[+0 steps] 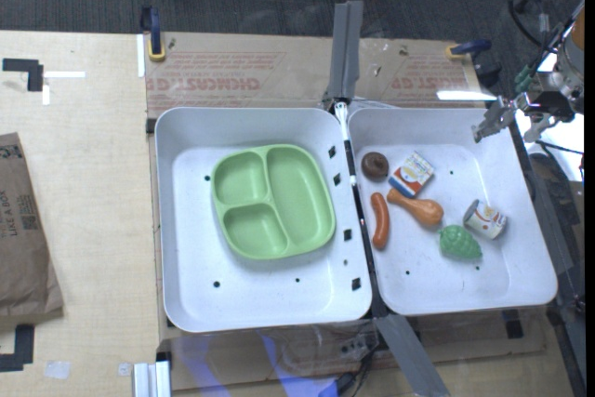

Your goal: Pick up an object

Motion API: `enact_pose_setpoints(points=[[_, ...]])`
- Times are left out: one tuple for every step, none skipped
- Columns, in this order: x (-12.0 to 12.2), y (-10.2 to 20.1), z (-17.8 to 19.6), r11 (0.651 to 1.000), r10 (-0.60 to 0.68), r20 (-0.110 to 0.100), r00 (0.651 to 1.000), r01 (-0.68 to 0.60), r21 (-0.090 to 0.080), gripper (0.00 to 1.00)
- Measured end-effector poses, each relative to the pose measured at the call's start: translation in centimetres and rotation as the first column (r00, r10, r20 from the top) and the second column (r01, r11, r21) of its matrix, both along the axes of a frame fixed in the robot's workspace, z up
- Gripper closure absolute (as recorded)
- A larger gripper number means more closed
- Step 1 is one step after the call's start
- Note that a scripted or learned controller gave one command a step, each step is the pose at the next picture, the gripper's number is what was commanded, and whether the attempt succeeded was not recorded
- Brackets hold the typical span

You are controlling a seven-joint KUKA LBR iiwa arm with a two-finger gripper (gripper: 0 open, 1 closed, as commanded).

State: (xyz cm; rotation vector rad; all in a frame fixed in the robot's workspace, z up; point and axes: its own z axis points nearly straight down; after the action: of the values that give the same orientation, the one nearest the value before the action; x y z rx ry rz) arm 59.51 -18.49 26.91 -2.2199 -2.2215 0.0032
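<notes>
Green broccoli (pixel 460 244) nr front; sausage (pixel 379 219) long axis runs front-back.

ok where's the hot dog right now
In the right bin, near its left wall, the hot dog lies just below the chocolate doughnut and left of the drumstick.

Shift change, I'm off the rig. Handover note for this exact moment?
Gripper: above the right bin's far right corner, nothing seen between its fingers.
Right bin holds: chocolate donut, small carton, sausage, orange drumstick-like toy, small can, green leafy toy.
Left bin: green divided plate.
Done: nothing picked.
Left: choose an object, descend, grasp, lift.
</notes>
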Motion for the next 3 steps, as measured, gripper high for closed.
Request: enact_pose_setpoints(points=[[-2.2,7.1,-7.8,0.995,0.098,0.0,0.995,-0.098,0.0,0.0],[-5.7,8.6,-17.8,0.944,0.329,0.001,0.944,-0.329,0.001,0.0],[-5.7,8.5,-16.9,0.945,0.326,0.001,0.945,-0.326,0.001,1.0]])
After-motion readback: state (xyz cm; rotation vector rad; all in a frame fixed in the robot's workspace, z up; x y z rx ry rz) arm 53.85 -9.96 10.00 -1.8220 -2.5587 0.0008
